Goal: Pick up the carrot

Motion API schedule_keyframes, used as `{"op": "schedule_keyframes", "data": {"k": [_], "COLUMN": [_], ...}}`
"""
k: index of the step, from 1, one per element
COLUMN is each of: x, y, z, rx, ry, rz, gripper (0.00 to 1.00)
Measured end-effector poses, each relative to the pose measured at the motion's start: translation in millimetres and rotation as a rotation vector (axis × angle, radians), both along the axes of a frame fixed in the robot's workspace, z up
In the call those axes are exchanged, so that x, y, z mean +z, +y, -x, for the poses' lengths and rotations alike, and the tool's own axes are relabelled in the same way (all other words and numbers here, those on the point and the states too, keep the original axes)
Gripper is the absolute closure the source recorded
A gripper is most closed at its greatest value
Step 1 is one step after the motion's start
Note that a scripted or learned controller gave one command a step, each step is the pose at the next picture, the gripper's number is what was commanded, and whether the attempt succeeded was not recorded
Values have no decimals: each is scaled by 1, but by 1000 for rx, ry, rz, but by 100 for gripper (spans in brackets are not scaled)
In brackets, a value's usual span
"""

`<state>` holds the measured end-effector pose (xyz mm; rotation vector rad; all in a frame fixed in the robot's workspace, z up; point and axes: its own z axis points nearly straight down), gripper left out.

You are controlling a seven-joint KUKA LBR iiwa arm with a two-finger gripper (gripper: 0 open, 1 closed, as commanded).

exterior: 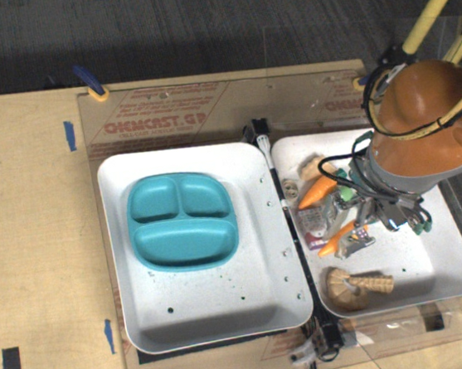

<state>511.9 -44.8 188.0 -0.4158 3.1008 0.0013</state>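
Observation:
An orange carrot [316, 191] lies tilted in the upper left of the right bin [448, 253], with a bit of green at its right end. My gripper [355, 227] hangs just below and right of it, under the orange wrist band [419, 119], over a clutter of small objects. A second small orange piece [335, 243] sits right by the gripper's tip, and I cannot make out whether they touch.
A tan cone-shaped toy [356, 285] lies near the right bin's front. A pale object [308, 167] sits at that bin's top left corner. The left bin [260, 284] holds a teal divided plate [183, 219]. Cables [410, 216] dangle from the wrist.

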Motion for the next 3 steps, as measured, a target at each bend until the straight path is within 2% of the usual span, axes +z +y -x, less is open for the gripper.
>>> {"op": "schedule_keyframes", "data": {"k": [2,3], "x": [19,45], "y": [1,63], "z": [-3,-2], "rx": [0,59], "ry": [-11,4], "rz": [0,0], "gripper": [100,100]}}
